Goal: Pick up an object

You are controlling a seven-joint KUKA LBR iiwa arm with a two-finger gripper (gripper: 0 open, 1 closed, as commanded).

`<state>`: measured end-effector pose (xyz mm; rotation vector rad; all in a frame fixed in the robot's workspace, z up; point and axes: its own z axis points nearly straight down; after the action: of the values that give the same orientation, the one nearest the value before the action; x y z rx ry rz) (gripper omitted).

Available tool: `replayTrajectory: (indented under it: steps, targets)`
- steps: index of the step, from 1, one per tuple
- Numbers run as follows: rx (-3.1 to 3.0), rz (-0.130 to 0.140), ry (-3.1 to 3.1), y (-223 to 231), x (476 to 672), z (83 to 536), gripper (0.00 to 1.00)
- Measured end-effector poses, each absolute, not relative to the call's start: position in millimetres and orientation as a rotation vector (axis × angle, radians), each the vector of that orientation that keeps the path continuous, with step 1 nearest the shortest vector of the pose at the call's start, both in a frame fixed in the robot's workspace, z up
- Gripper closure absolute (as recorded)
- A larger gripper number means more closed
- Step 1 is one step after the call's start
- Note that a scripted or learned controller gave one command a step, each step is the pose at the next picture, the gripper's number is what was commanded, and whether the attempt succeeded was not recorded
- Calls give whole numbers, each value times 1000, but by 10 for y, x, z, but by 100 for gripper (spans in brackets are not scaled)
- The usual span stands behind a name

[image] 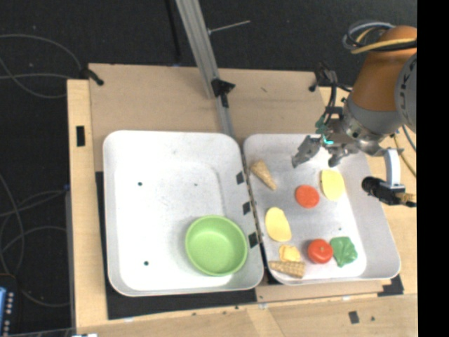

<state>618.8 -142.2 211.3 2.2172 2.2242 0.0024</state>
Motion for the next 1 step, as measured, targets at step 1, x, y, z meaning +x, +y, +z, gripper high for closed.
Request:
replayTrajectory:
  steps: [1]
  targets:
    - [2223, -7, 2220, -1462, 6174, 1691, 0]
